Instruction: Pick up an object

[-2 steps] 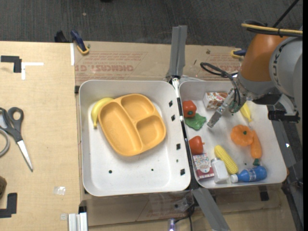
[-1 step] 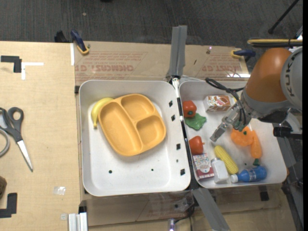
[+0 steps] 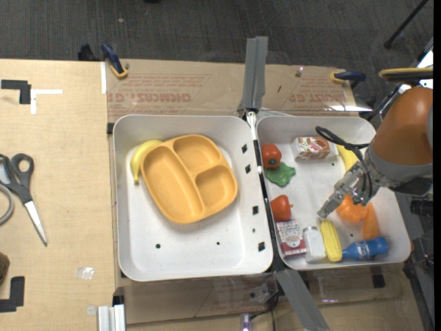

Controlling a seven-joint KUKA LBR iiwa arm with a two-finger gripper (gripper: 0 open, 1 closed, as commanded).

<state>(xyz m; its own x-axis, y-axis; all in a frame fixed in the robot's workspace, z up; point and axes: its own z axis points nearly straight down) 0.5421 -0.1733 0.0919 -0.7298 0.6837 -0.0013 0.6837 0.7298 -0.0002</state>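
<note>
The right bin [image 3: 313,126] holds several toy foods: a red tomato [image 3: 271,155] beside a green leaf [image 3: 281,176], a red pepper [image 3: 280,206], a small snack packet [image 3: 312,147], a yellow banana [image 3: 348,158], a corn cob [image 3: 331,239], a blue bottle [image 3: 366,249], a carton [image 3: 290,237] and orange pieces [image 3: 361,214]. My gripper [image 3: 335,203] hangs low over the right half of this bin, just left of the orange pieces, fingers [image 3: 329,207] pointing down-left. Nothing shows between them.
The left bin [image 3: 138,254] bears a yellow-orange divided plate [image 3: 189,176] with a banana [image 3: 140,157] tucked at its upper left edge. Scissors [image 3: 26,192] lie on the wooden bench far left. Blue clamps [image 3: 114,60] sit along the cardboard at the back.
</note>
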